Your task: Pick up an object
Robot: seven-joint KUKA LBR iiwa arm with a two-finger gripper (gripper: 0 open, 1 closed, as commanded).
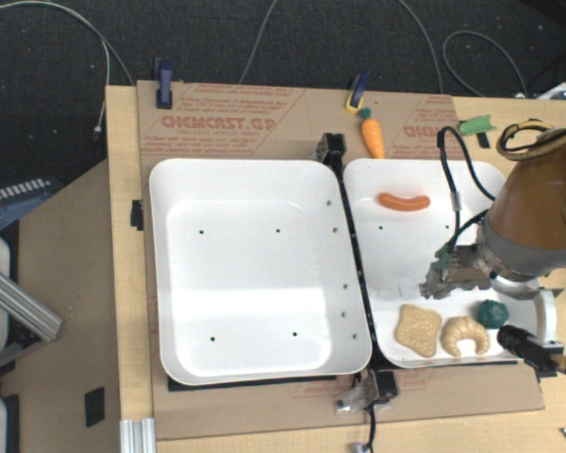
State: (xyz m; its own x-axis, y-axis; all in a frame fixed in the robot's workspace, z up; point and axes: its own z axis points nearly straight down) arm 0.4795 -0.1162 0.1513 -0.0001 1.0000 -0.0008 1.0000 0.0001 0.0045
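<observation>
- The brown board (264,111) under the bins has "CHEMCAST GP" printed on it in red, upside down from this angle. There's more red print along the far edge but it's too small to read.
- Two blue clamps pin that far edge, one at the left (163,83) and one near the middle (357,90).
- Left bin (255,272): just its white floor with a few dark dots.
- A toy carrot (372,136) lies on the board just past the right bin (396,253), long axis roughly front to back, green top pointing away.
- In the right bin, a sausage (403,201) lies near the far wall, long axis left-right, ends curling slightly up.
- Near the front wall: a beige bread-looking lump (419,330), then a croissant (467,336) with its tips pointing toward the front, then a small green ball (493,313).
- The gripper (443,279) sits low over the right bin, above the bread and well apart from the sausage. Honestly can't tell how the pincer stands.
</observation>
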